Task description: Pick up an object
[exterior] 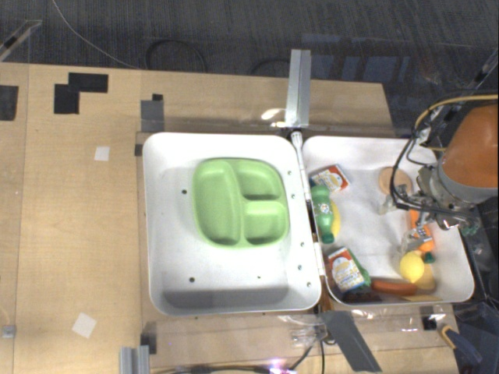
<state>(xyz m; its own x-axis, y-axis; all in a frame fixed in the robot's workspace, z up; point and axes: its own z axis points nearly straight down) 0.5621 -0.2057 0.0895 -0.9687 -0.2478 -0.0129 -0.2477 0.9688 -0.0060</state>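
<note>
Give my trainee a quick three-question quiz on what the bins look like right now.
1. True or false: the green tray lies in the left bin.
2. Which item lies nearest the gripper? A) lemon B) green bottle C) green tray
3. Fill in: the arm reaches over the ____ bin.

Key
1. True. The three-compartment tray sits near the middle of the left bin.
2. A. The lemon lies just below the gripper, near an orange piece; the bottle lies along the divider side.
3. Right, where the snack packets and other items lie.
</note>
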